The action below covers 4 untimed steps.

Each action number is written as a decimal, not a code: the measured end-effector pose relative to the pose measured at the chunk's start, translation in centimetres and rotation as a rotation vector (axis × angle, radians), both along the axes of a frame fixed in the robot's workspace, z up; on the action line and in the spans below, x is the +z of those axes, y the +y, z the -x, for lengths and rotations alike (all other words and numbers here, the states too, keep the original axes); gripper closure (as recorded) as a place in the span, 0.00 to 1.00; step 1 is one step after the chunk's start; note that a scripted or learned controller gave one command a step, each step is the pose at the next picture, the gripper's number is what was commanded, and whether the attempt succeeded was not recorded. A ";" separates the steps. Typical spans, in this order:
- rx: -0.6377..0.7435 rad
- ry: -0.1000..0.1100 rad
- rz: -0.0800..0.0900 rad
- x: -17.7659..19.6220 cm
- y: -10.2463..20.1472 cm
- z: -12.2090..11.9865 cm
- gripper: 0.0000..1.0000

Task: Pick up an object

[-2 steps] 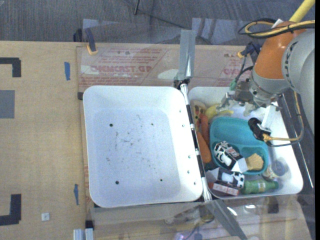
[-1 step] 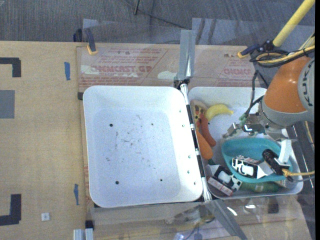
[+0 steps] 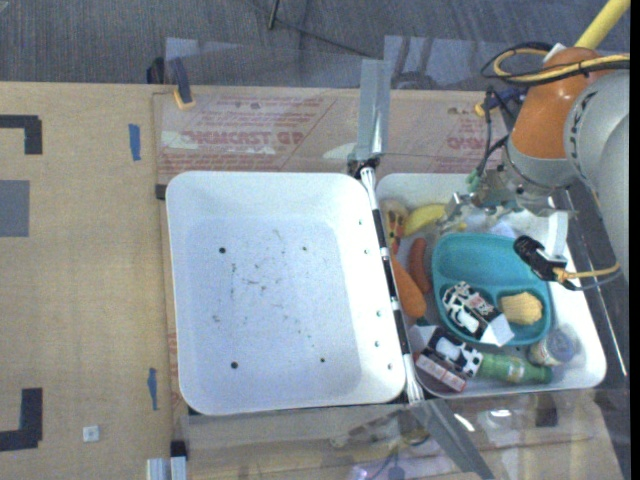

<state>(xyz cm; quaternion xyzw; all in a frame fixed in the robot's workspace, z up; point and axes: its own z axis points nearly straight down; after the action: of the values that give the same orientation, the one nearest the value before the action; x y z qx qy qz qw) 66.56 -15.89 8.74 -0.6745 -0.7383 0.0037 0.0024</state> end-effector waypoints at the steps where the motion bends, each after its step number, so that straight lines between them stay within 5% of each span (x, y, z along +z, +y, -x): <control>1: 0.074 -0.013 -0.001 8.2 -1.7 2.9 0.00; 2: 0.237 -0.009 0.000 0.1 1.5 -0.2 0.00; 3: 0.225 -0.015 -0.004 0.6 3.0 4.9 0.00; 4: 0.202 -0.010 -0.003 0.1 1.4 -0.3 0.00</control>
<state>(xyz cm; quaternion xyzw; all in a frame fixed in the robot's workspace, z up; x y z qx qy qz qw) 66.82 -14.49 8.79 -0.5966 -0.8025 -0.0005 -0.0005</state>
